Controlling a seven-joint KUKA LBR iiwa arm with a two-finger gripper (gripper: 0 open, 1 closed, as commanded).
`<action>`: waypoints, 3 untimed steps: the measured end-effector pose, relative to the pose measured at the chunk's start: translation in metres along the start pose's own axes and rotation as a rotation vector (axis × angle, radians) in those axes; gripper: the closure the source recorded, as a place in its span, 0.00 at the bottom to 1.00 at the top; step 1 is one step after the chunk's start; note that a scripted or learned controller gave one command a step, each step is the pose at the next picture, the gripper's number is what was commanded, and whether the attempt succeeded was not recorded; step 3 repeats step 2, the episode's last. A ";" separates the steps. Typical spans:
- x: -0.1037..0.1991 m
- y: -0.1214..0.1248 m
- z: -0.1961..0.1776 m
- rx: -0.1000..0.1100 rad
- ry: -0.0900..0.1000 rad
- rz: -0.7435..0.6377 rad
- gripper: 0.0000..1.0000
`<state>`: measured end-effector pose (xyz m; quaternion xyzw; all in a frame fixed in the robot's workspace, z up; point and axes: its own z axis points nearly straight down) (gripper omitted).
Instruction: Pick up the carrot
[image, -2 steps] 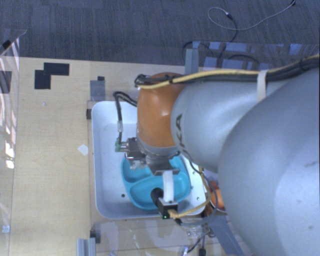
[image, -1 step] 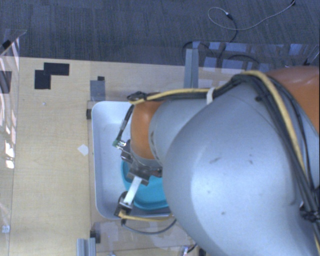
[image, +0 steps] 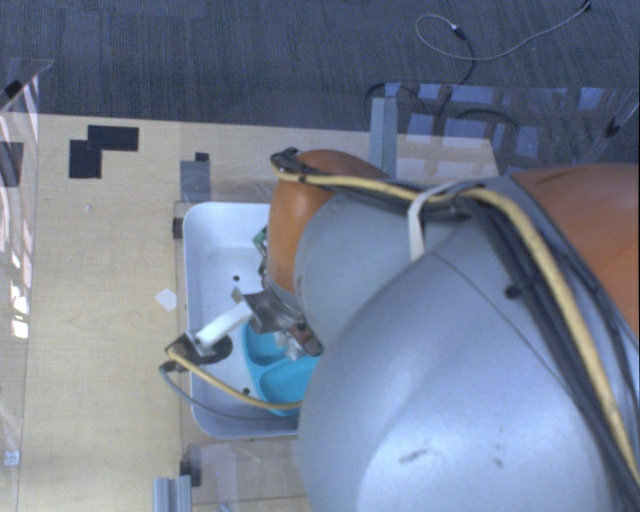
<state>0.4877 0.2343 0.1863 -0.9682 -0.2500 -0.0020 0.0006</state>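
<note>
Where the grey arm (image: 430, 380) reaches in from the right, it covers the right part of the white bin (image: 205, 250) and most of the scene beyond.

Surroundings:
- Counter (image: 90, 330): pale wood, carrying the bin, with black marks (image: 100, 150) near its far left corner and a small white scrap (image: 165, 298) just left of the bin wall.
- Blue dish (image: 282, 380): lies in the near part of the bin, partly under the wrist, its right side hidden by the arm.
- Green thing (image: 259, 240): a sliver at the bin's far side, tight against the orange band (image: 300, 215); too little is visible to name it.
- Cable (image: 480, 45): thin and loose on the dark floor beyond the counter.

Obstruction: the wrist and orange band stand over the middle of the bin.

Jaws: low over the bin, just above the blue dish; whether spread or pressed together cannot be told.

Carrot: position cannot be told, and so neither can its relation to the jaws.
</note>
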 end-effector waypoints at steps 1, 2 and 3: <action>0.000 0.000 0.045 0.001 -0.001 0.304 1.00; 0.054 0.030 0.072 0.000 -0.001 0.303 1.00; 0.054 0.030 0.072 0.000 -0.001 0.303 1.00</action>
